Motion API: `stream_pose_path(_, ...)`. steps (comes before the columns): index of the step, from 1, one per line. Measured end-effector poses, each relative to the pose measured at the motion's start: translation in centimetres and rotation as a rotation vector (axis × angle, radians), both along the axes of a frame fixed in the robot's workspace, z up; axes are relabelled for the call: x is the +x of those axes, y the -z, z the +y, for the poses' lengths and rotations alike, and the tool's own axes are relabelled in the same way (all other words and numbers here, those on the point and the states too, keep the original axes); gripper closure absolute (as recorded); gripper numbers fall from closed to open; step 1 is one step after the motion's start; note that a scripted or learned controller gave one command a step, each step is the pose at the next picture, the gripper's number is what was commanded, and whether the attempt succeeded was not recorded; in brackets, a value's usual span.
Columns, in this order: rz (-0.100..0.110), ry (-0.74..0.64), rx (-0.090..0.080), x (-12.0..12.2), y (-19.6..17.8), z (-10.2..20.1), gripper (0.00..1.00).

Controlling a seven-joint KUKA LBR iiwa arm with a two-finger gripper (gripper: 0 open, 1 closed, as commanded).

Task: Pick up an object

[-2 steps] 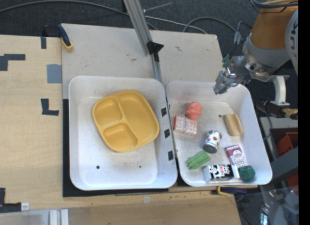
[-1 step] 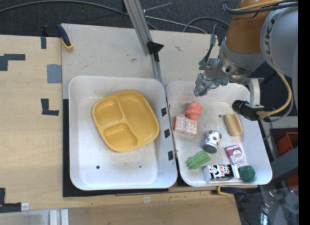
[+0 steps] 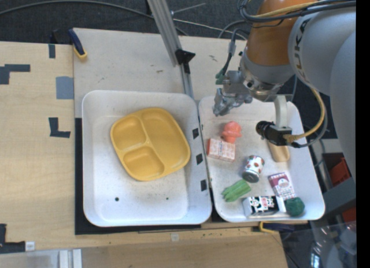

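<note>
My gripper (image 3: 222, 107) hangs over the far left corner of the right bin (image 3: 306, 200), pointing down, with nothing seen in it. Just in front of it lies an orange-red round object (image 3: 231, 129), and nearer still a small pink box (image 3: 221, 149). Further toward the front of this bin are a small can (image 3: 252, 168), a green object (image 3: 236, 190), a red and white packet (image 3: 281, 183), a black and white packet (image 3: 263, 204) and a dark green ball (image 3: 295, 206). A tan block (image 3: 280, 151) lies at the right.
The left bin (image 3: 98, 203) holds a yellow divided plate (image 3: 150, 142). A metal pole (image 3: 167, 24) slants across the back, ending near the divide between the bins. The arm's grey and orange body (image 3: 283, 24) looms over the right bin's far side.
</note>
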State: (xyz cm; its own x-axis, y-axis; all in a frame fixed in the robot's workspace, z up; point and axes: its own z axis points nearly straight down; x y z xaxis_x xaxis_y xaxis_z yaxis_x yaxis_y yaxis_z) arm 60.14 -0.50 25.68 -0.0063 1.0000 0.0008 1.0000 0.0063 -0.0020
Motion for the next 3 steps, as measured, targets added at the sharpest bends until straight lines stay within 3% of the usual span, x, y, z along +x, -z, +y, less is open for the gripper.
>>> stream_pose_path(1,-0.001,-0.001,0.000,0.3,-0.2,5.4,1.00)
stream_pose_path(2,0.001,0.000,-0.001,1.2,2.0,10.5,1.00)
stream_pose_path(3,0.000,0.003,-0.002,1.2,1.8,10.3,0.00)
